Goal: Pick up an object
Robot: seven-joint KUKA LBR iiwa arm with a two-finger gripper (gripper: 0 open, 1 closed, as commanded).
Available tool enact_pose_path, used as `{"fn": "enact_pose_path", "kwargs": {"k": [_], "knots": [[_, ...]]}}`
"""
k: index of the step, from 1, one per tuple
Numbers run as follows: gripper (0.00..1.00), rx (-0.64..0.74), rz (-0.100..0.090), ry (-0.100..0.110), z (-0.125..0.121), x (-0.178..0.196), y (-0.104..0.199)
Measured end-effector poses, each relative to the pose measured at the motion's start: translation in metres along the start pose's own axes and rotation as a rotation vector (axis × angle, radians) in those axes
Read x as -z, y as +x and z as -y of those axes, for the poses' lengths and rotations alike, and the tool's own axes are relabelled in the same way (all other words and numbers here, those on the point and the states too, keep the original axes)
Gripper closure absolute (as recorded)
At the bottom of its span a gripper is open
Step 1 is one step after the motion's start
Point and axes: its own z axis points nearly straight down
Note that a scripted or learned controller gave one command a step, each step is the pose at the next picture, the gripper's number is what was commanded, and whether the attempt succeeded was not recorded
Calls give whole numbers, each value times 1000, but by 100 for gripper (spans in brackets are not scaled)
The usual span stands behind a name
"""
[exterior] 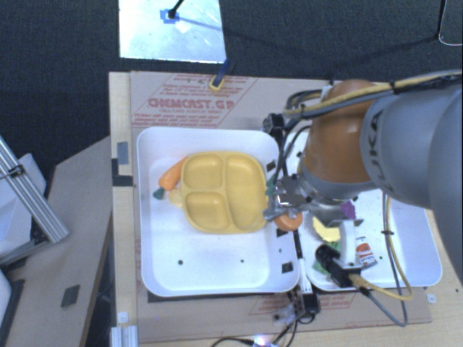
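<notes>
A yellow three-compartment plate (217, 190) lies in the left bin (210, 280). An orange carrot with a green tip (171, 173) rests against the plate's left edge. My gripper (275, 202) hangs low at the plate's right edge, over the divide between the two bins. Just below and right of it sits a small orange round piece (289, 221). In the right bin (423, 259) lie a yellow piece (325, 230), a purple piece (349, 210) and a white bottle with a red label (359, 250), partly hidden by the arm.
The bins sit on a cardboard sheet (192, 100) with red print. A shiny metal plate (172, 20) lies beyond it on the dark floor. The left bin's front half is bare white.
</notes>
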Motion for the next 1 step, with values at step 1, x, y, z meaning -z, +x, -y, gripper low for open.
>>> {"fn": "enact_pose_path", "kwargs": {"k": [1], "knots": [[100, -2, 2, -1, 3, 15, 30]]}}
